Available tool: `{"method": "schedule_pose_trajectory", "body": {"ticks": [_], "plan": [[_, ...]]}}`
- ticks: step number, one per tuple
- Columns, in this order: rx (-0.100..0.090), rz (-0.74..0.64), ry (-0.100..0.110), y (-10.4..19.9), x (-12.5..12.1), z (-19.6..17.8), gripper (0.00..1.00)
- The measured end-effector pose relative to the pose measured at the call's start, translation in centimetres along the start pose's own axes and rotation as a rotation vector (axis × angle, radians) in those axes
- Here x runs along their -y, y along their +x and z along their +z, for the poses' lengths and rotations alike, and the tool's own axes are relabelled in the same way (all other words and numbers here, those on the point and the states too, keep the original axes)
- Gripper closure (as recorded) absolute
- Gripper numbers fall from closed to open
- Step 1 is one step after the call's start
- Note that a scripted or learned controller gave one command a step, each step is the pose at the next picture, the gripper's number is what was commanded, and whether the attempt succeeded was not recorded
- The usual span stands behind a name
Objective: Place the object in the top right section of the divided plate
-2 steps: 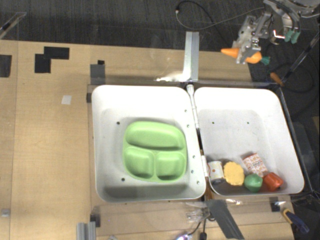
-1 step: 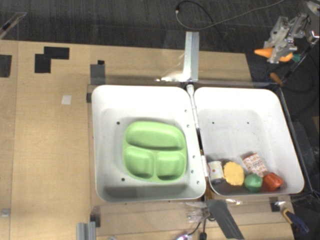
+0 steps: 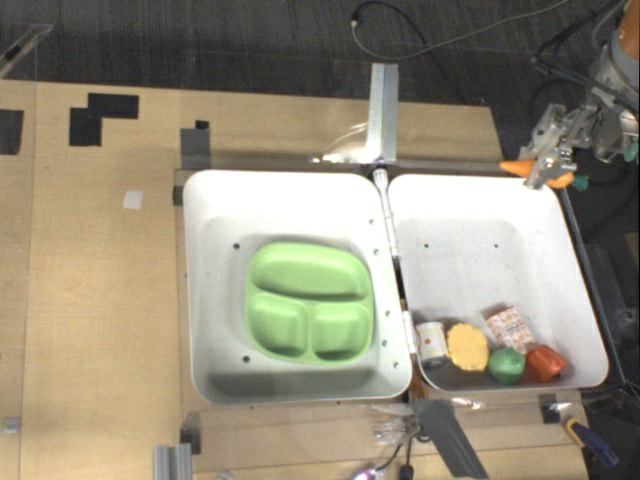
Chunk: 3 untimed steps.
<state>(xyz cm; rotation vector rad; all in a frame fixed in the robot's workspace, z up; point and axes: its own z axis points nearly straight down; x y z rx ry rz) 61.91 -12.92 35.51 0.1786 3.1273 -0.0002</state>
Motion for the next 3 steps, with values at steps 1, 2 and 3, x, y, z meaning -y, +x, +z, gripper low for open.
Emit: {"method": "schedule_pose_trajectory", "body": {"ticks": [1, 2, 3], "plan": [[0.005, -0.153, 0.000, -4.1, -1.0, -5.1, 1.00], [0.005, -0.343, 0.002, -5.6, 3.5, -8.4, 1.00], [0.005, -0.343, 0.001, -5.6, 3.5, -8.4, 0.00]]}}
